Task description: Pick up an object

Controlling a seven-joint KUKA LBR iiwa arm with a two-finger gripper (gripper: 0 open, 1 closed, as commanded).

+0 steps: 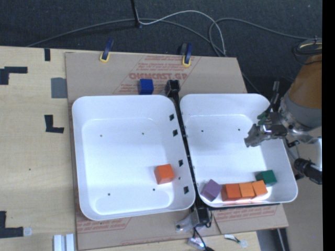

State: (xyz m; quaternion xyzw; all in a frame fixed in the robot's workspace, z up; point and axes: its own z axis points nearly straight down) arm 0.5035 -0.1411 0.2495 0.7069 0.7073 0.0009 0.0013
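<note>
The arm comes in from the right and its gripper [255, 138] hangs over the right bin [220, 106], near that bin's right wall. Whether its fingers are apart or closed I can't tell from here, and nothing shows between them. Along the bin's near wall sit a purple block [211, 190], three orange blocks [244, 191] touching in a row, and a green block [267, 177]. The left bin [104, 109] holds one orange cube [164, 173] near its right side
</note>
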